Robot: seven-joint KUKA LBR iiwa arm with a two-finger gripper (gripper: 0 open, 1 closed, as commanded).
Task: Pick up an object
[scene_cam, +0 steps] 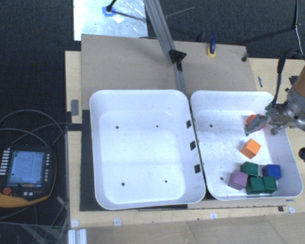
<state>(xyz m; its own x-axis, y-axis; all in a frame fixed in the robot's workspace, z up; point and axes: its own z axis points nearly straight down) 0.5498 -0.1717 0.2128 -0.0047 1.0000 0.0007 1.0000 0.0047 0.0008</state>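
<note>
I'm seeing the two-finger grey gripper (254,125) hanging low in the right-hand shallow white plastic bin (213,187), its fingers closing around a small red-orange block (252,119), likely lifting it. Just below that block an orange cube (251,148) is lying loose; purple, green and blue cubes are clustering beyond it

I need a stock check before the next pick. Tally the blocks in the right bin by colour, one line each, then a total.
Orange: 1
Green: 2
Blue: 1
Purple: 1
Red-orange piece at the gripper: 1
Total: 6, all in the right bin.
</note>
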